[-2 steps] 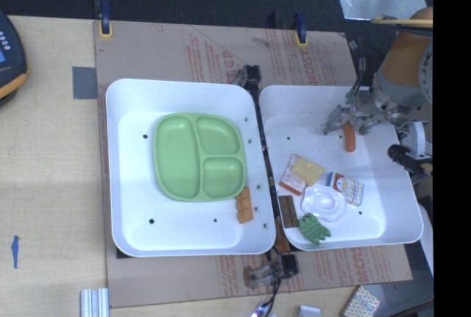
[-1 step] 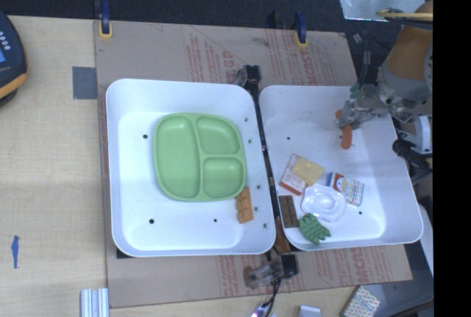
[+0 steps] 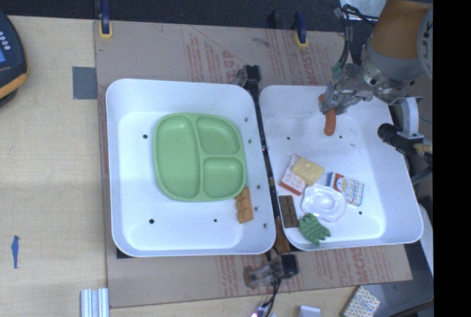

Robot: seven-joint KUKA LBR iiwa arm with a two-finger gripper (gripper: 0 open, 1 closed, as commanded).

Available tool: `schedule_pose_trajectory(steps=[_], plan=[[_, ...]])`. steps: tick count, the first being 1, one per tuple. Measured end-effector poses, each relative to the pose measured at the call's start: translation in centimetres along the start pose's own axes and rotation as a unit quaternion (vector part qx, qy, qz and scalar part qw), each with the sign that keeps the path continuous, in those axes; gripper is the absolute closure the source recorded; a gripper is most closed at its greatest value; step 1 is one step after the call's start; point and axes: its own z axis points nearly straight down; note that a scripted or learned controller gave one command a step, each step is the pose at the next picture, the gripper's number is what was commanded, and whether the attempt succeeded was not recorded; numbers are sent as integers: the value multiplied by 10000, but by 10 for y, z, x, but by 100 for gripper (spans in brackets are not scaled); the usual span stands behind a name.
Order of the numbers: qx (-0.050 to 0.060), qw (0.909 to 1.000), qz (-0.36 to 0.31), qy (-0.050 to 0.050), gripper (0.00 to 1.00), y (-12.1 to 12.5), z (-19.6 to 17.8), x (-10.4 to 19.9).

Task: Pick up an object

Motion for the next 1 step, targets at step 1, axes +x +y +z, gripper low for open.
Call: schedule_pose_trajectory(steps=[1], plan=[[26, 10000, 2, -5, 100, 10, -6, 67]])
